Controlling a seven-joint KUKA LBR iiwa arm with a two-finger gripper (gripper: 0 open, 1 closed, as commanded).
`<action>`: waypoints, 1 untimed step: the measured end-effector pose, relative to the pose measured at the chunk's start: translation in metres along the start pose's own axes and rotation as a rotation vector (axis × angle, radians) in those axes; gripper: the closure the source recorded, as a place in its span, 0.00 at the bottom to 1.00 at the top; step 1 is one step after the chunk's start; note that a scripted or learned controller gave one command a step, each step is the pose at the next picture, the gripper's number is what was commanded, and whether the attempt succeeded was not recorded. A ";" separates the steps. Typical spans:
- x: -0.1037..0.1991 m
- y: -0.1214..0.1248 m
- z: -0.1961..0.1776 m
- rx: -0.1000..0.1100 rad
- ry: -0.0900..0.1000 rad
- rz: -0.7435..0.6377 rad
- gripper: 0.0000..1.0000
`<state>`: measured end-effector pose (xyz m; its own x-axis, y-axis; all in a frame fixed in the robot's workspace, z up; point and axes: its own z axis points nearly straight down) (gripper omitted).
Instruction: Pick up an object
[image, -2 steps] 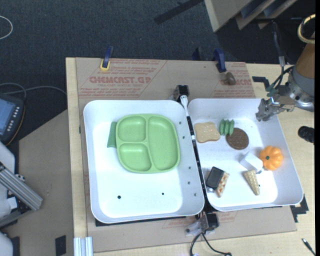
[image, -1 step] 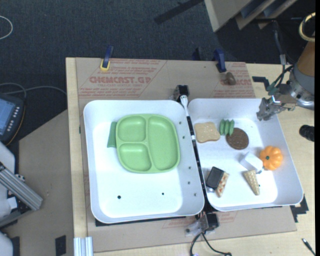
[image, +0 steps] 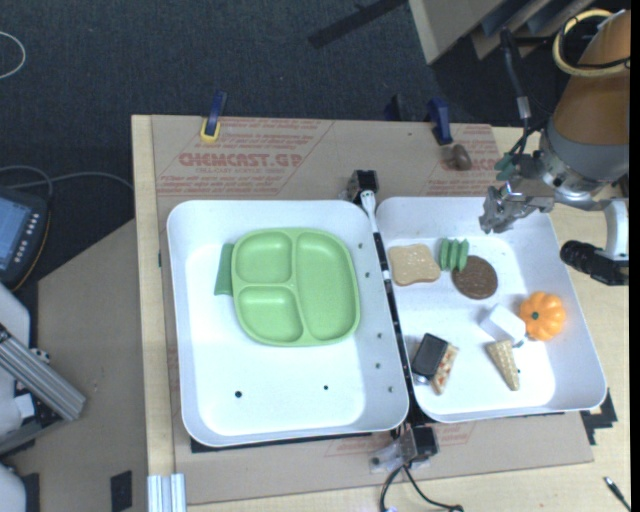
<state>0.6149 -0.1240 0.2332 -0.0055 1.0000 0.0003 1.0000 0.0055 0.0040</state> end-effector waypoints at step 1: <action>0.055 0.008 0.001 0.002 0.001 -0.001 1.00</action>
